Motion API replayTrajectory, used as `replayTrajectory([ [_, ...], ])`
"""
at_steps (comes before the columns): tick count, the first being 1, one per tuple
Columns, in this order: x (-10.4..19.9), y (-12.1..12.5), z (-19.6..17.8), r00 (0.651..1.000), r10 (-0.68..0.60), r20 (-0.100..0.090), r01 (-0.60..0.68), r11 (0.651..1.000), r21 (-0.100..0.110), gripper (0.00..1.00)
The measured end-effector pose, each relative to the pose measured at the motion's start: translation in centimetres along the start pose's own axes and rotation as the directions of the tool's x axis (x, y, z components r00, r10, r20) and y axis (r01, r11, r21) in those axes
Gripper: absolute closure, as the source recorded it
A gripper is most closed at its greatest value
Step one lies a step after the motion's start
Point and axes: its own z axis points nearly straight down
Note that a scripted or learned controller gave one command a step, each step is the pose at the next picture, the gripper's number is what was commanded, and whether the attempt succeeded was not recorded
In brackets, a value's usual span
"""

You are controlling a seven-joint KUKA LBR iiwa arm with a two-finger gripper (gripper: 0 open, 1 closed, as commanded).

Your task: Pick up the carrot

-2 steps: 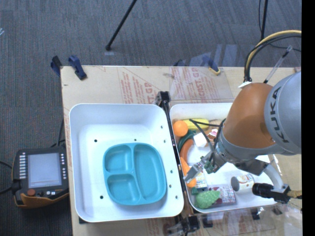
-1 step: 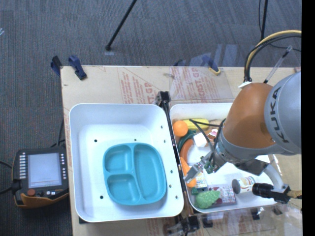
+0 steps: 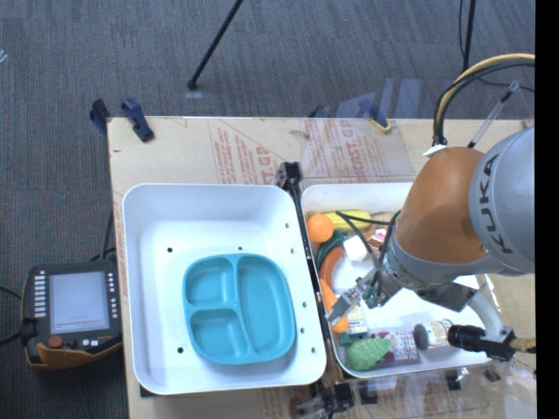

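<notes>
The carrot (image 3: 326, 279) is a long orange piece lying along the left wall of the right bin (image 3: 397, 188), and the gripper partly covers its lower end. My gripper (image 3: 343, 305) is low in that bin, right over the carrot's near end, reaching in from the right under the grey and orange arm (image 3: 445, 212). The arm's bulk hides much of the bin's middle and right side.
The right bin also holds an orange ball (image 3: 320, 227), a yellow banana (image 3: 352, 217), a green bumpy item (image 3: 367, 353) and a small bottle (image 3: 410, 340). The left bin (image 3: 153, 234) holds a blue divided plate (image 3: 238, 308). A handheld pendant (image 3: 74, 308) sits at the far left.
</notes>
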Motion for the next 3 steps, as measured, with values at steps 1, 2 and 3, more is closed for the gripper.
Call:
replayTrajectory([
  [1,0.00,0.00,0.00,1.000,0.000,0.000,0.000,1.000,0.000,0.00],
  [2,0.00,0.00,0.00,1.000,0.000,0.000,0.000,1.000,0.000,0.00],
  [3,0.00,0.00,0.00,1.000,0.000,0.000,0.000,1.000,0.000,0.00],
])
